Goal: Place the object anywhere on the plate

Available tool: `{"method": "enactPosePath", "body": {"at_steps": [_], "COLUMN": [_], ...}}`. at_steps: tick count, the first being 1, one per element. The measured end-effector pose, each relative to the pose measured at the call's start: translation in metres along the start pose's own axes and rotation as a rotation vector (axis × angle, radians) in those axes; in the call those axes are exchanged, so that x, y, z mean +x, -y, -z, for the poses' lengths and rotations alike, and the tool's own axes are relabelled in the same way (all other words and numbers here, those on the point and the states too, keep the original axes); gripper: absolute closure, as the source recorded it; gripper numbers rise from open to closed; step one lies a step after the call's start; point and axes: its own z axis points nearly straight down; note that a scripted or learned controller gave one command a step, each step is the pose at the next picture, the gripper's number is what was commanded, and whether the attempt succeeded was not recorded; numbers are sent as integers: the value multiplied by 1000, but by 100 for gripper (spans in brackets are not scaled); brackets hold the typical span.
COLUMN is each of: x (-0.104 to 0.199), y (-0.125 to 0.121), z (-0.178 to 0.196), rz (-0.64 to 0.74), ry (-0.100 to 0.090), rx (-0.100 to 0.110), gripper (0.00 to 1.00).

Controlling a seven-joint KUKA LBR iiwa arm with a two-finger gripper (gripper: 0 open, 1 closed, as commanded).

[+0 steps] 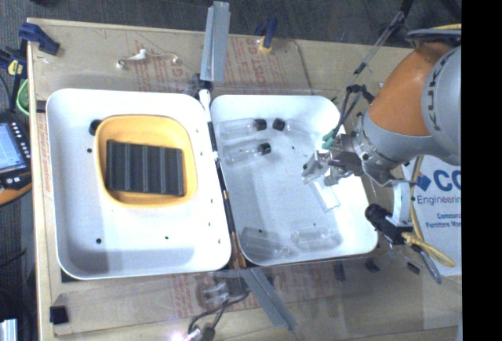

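End effector (323, 167) over right bin (259, 198), apparently.

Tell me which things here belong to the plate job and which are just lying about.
Job:
- yellow plate in the left bin
- clear vials in the right bin
- gripper

Lying about:
- blue clamp
- handheld controller
- pliers

The wooden bench (118, 49) carries a left white bin (63, 198), used here as landmark. Touching its right wall sits the right white bin (259, 198). Behind it lies a metal bar (214, 41)
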Motion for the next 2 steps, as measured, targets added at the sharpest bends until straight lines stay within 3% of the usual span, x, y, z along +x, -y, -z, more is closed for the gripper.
{"method": "enactPosePath", "body": {"at_steps": [2], "x": [173], "y": [-64], "z": [-15], "rz": [136], "ry": [1], "rx": [1], "gripper": [100]}}
